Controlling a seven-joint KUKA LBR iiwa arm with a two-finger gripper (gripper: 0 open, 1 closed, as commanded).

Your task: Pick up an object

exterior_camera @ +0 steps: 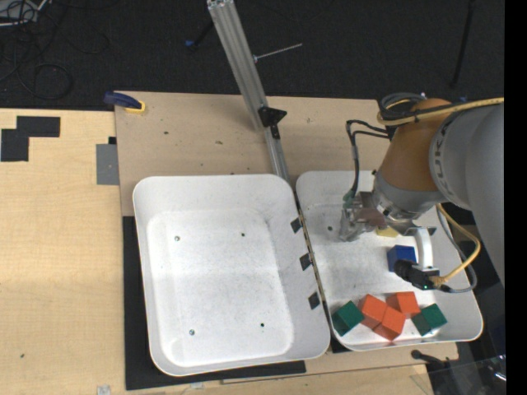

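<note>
Where the right bin (329, 189) comes closest to the camera, a little pile of blocks lies on its white floor. Two orange blocks (387, 313) sit in the middle of the pile and touch each other. One green block (347, 316) lies just beside them on the side toward the left bin (216, 270). Another green block (429, 318) lies on their other side, near the right bin's outer rim. A blue block (401, 256) rests farther up the right bin, apart from the pile. A small yellow thing (387, 231) peeks out just above the blue block, partly hidden by the arm.

No words or labels can be read on any of the blocks.

The claw (352, 223) hangs low over the upper part of the right bin, well apart from the pile and near the blue block. It is too small and dark to tell if it is wide or narrow. Nothing can be seen in it.

The big grey arm (461, 159), with its orange band, reaches over the right bin's far corner. A silver pole (243, 60) leans across the desk (198, 134) behind both bins. A small blue and yellow thing (125, 101) lies on the desk's far left corner.
</note>
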